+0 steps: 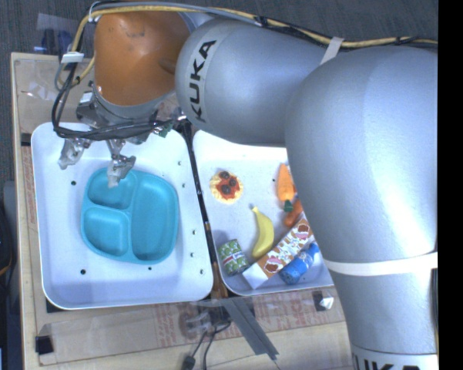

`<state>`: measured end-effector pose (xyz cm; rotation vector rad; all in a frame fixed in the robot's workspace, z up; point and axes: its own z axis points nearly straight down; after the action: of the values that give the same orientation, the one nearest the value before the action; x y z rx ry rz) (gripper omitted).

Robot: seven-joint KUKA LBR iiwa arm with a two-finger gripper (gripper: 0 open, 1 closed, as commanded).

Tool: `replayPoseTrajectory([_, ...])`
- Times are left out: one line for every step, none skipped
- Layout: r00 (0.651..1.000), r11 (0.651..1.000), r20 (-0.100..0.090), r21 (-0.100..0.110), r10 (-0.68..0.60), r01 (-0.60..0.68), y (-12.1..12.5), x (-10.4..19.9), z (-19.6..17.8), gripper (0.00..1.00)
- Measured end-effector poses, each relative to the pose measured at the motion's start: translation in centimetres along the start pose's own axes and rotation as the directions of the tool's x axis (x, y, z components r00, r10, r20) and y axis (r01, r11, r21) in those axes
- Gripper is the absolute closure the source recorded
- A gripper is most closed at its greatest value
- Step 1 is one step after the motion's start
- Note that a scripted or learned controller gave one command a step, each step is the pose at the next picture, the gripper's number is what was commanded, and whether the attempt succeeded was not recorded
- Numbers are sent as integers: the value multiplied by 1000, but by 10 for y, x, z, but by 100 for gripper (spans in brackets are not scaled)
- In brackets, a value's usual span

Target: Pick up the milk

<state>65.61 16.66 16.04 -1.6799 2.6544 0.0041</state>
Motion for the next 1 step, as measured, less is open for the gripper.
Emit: replayPoseTrajectory([929, 929, 0, -1, -371, 371, 12, -25, -13, 0])
